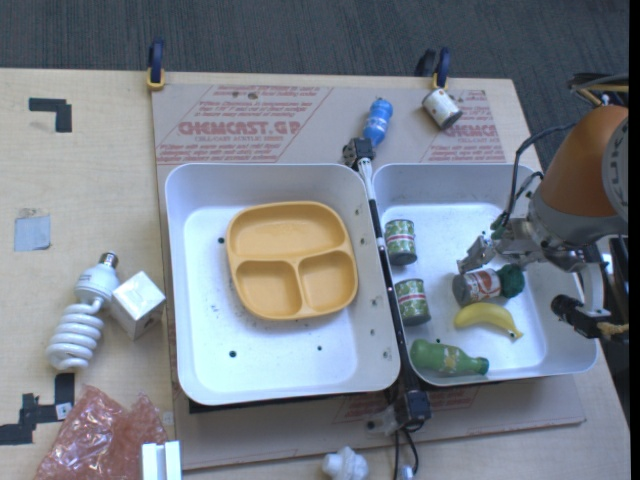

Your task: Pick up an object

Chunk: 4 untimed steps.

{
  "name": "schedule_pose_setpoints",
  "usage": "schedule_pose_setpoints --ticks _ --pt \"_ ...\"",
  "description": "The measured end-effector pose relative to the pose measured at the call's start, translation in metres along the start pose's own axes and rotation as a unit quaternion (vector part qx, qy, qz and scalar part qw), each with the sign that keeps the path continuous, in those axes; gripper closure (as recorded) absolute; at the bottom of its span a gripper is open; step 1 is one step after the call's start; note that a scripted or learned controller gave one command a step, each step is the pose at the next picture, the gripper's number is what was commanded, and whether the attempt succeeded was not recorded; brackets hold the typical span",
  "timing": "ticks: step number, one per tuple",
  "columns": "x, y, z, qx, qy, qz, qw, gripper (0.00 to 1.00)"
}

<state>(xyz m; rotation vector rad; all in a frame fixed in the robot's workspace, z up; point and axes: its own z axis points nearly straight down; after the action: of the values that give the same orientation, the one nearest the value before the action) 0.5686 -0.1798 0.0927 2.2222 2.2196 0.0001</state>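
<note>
Green bottle [449,359] lies at the right bin's [440,193] front edge, below-left of the end effector [487,260], with a banana [487,317] just under it. The end effector sits over a tipped can [478,285]. Honestly can't tell if it's gripping.

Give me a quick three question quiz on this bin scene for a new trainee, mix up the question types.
1. True or false: the yellow divided tray lies in the left bin.
2. Which lies nearest the end effector? A) banana B) red-labelled can C) green bottle
3. Fill in: beside the spiral light bulb on the bench sits a white ____.

Key: 1 true; 2 B; 3 cube.
</note>
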Motion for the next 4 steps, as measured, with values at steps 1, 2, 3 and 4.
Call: schedule_pose_setpoints --ticks 1,2,3,4 --pt "0.011 -0.068 0.0 0.0 0.0 0.0 1.0 0.0" --pt "0.008 0.026 0.0 0.0 0.0 -0.001 1.0 0.0" --pt "0.067 -0.076 -0.001 0.0 -0.001 0.001 1.0 0.0" --pt "0.066 -0.074 -0.011 -0.002 -0.001 0.002 1.0 1.0"
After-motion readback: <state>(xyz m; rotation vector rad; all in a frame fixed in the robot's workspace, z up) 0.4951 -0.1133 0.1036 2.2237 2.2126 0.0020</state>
